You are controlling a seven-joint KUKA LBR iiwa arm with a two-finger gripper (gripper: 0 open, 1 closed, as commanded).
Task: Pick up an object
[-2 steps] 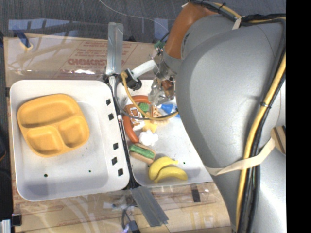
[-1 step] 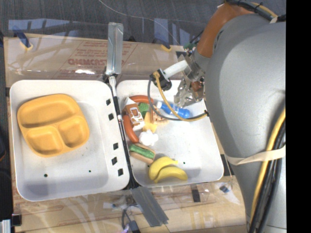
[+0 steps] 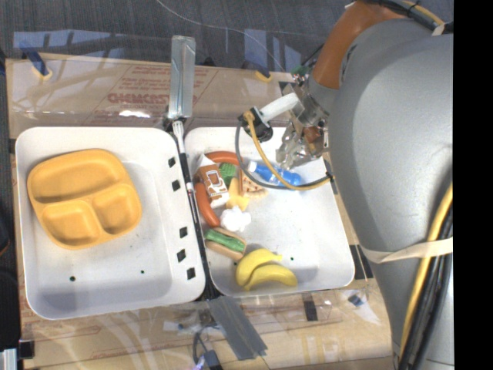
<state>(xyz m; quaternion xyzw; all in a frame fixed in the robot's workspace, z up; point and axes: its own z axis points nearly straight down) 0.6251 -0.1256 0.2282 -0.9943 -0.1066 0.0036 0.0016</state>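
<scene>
- Landmark: the right bin, the one nearer the arm.
- Gripper hangs low over this bin's far side, tips just above a blue object on the floor there, near the far-right wall.
- Fingers look slightly apart with nothing between them, so not gripping (poor view, cables clutter the wrist; could be wrong).
- Other items in the bin, along its left wall: sausage-like piece, small carton, white lump, green piece; bananas at the near edge.
- Yellow tray sits in the neighbouring bin, well apart.
- To do it well, imo: centre the tips across the blue obj's narrow width, descend straight, close fully before lifting, avoid the bin wall.
</scene>
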